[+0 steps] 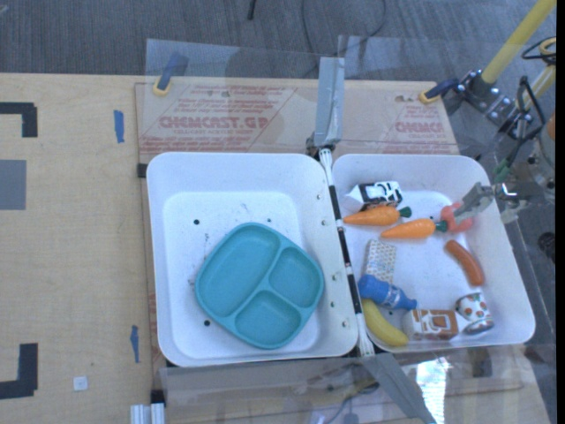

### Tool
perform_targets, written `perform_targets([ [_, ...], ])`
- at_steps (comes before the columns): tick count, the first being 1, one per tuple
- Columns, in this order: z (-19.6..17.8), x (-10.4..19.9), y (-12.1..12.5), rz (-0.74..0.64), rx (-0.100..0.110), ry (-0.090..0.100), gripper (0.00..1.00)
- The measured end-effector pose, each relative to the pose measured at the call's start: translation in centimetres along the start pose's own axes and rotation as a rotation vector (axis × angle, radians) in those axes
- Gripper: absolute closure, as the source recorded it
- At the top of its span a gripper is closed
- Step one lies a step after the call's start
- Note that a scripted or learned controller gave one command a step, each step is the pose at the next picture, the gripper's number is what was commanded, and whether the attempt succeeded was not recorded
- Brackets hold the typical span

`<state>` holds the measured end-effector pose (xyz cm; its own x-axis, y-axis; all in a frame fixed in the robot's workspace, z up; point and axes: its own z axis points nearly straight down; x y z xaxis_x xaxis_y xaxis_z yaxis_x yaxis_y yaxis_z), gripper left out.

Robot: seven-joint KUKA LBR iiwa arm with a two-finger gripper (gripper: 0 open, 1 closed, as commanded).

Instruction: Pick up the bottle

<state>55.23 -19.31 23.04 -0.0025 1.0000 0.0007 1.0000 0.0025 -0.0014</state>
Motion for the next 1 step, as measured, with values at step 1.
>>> perform_targets([
  [1,7.50,5.47,-3.48,-0.418,0.000,0.001,0.00],
])
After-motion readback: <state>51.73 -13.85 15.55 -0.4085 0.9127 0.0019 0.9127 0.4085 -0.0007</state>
